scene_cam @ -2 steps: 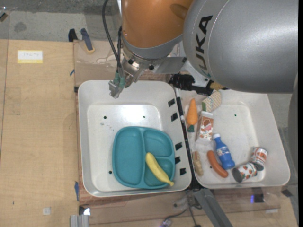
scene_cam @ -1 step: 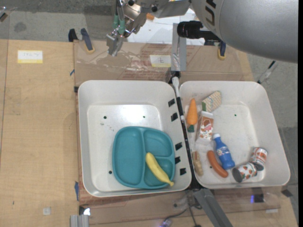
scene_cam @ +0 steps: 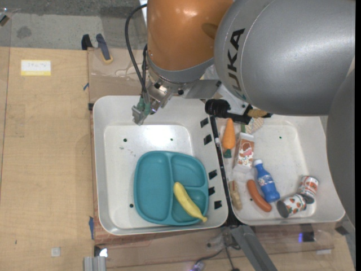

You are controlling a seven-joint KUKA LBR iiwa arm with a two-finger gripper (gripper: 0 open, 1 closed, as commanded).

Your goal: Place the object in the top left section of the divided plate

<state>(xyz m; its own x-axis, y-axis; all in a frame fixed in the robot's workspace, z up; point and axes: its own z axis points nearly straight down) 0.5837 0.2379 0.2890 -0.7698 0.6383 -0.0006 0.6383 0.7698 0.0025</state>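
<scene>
Pincer: the pincer [scene_cam: 139,113] hangs over the far left corner of the left bin [scene_cam: 101,168], near its back wall; it looks bare, and whether it is spread or pressed together I cannot tell, since its tips are small and blurred.
Arm: the arm [scene_cam: 282,44] fills the far right of the table's view, its orange band just above the wrist.
Plate: the divided plate [scene_cam: 149,191] lies in the left bin toward the near edge, with one long section along its left side and two smaller ones on its right.
Banana: the banana [scene_cam: 189,202] lies in the plate's near right section, its far tip reaching up to the ridges where the sections meet.
Task state: judged from how things lie, the banana sits in the plate but not in the section toward the bin's far left corner, so the placing seems not yet done or has missed.
What is left: likely a fresh grasp and a move across.
Right bin: the right bin [scene_cam: 316,145] holds a carrot [scene_cam: 228,134], a carton [scene_cam: 245,152], a bottle [scene_cam: 266,180], a sausage [scene_cam: 258,195] and two cans [scene_cam: 299,196].
Hidden: the arm covers the right bin's far edge, and which object the task means is a guess.
</scene>
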